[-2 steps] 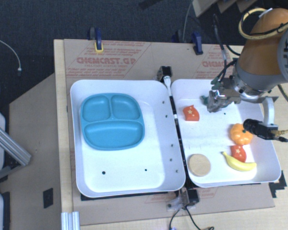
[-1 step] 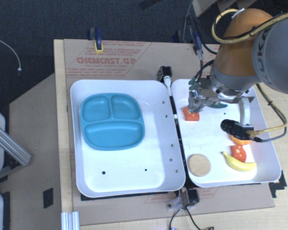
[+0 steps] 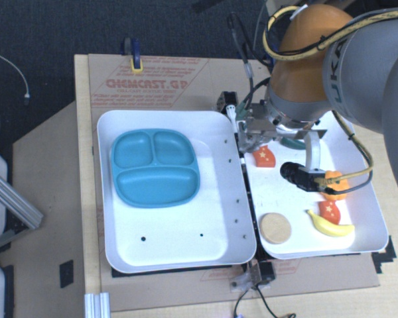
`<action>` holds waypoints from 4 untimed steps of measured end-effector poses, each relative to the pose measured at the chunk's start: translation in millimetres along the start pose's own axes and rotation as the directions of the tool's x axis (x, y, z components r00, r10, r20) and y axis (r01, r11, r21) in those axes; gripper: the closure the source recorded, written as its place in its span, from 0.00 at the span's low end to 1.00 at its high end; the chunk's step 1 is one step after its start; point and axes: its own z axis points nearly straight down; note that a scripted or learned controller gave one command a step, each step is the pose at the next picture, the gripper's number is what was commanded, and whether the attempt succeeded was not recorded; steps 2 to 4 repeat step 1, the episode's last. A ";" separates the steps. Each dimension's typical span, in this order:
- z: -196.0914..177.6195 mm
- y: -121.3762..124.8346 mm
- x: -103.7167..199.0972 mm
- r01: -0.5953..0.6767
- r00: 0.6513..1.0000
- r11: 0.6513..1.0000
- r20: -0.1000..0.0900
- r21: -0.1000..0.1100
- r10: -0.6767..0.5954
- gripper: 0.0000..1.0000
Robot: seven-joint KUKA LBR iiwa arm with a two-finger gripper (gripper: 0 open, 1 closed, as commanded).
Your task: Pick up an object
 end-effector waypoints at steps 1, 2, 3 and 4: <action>10.6 3.3 53.8 0.002 1.000 1.000 0.000 0.001 -0.002 1.00; 10.6 3.3 53.8 0.002 1.000 1.000 0.000 0.001 -0.002 1.00; 10.6 3.3 53.8 0.002 1.000 1.000 0.000 0.001 -0.002 1.00; 10.6 3.3 53.8 0.002 1.000 1.000 0.000 0.001 -0.002 1.00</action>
